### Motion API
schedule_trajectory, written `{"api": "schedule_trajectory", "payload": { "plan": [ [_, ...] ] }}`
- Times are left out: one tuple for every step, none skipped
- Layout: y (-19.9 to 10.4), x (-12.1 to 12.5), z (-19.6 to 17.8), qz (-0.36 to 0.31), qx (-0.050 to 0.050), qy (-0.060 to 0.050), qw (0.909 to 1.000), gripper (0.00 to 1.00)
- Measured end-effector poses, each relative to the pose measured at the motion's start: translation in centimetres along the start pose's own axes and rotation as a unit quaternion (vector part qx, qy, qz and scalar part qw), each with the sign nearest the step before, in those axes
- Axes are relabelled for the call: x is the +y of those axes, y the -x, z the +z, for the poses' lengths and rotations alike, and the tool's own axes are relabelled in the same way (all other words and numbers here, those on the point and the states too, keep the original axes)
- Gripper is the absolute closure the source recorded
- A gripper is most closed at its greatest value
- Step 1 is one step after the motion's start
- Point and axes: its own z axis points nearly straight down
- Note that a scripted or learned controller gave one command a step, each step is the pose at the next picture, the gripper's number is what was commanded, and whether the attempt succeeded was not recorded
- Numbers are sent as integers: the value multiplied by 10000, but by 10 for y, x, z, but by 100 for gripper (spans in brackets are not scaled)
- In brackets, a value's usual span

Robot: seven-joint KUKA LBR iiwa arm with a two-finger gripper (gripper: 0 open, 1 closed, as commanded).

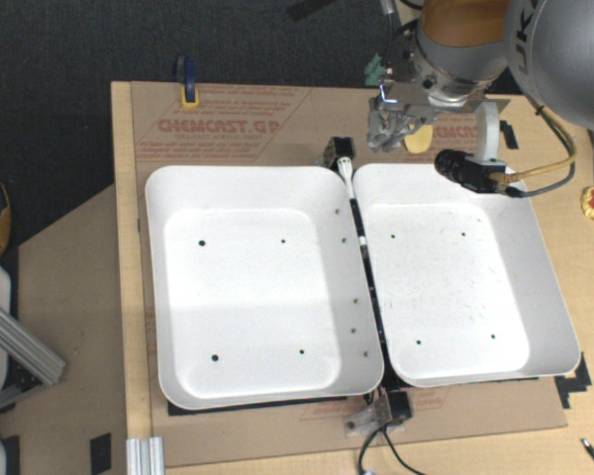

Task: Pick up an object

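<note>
My gripper (388, 132) hangs high over the far edge of the right bin (535, 265), near the corner where the two bins meet. A small pale yellow thing (419, 139) shows right beside the gripper on its right. I cannot tell whether it is held or lies on the board behind the bin. The arm's grey body and orange band (465, 8) fill the upper right of the camera view.
The left bin (168, 265) and right bin sit side by side on a brown board (238, 117), their white floors showing small dark dots. A black strip (356, 226) runs between them. A blue-and-yellow clamp (187, 79) stands at the board's far edge.
</note>
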Motion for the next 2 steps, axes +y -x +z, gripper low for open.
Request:
{"api": "schedule_trajectory", "payload": {
  "plan": [
    [130,11,-44,60,-34,21,10000,100],
    [59,14,63,-15,8,-51,10000,100]
  ]
}}
